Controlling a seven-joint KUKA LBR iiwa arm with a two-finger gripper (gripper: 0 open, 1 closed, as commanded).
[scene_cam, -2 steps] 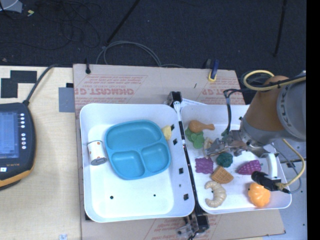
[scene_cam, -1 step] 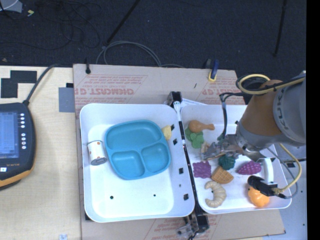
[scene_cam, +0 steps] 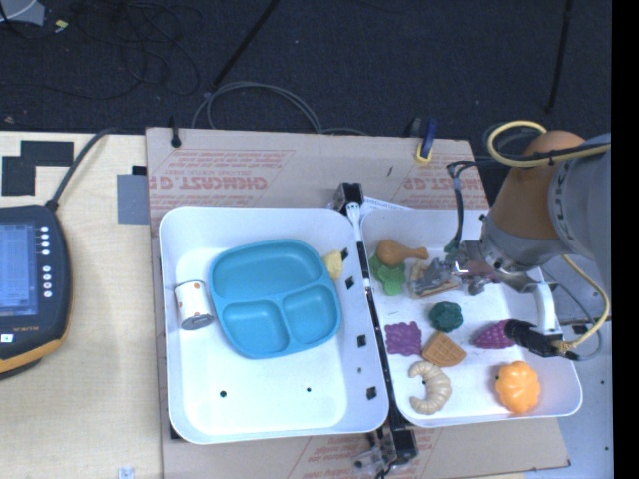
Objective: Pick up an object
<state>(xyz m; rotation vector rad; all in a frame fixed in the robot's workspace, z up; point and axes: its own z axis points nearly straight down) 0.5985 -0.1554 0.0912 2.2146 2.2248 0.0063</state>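
Note:
My gripper (scene_cam: 431,279) reaches in from the right and hangs low over the upper part of the right bin (scene_cam: 559,399). It sits just right of a green toy (scene_cam: 388,277) and below a brown drumstick-shaped toy (scene_cam: 397,252). A dark green round toy (scene_cam: 446,315) lies just below it. Further down lie a purple toy (scene_cam: 403,338), a tan waffle-like wedge (scene_cam: 443,350), a cream croissant (scene_cam: 431,387), a magenta grape bunch (scene_cam: 492,335) and an orange pumpkin-like toy (scene_cam: 517,385). Nothing shows between the fingers.
The left bin (scene_cam: 190,397) holds a blue divided plate (scene_cam: 275,297), a small white can (scene_cam: 193,304) at its left and a yellow piece (scene_cam: 332,262) at its right. A teach pendant (scene_cam: 25,277) lies on the bench at far left. Cables loop near the arm (scene_cam: 544,208).

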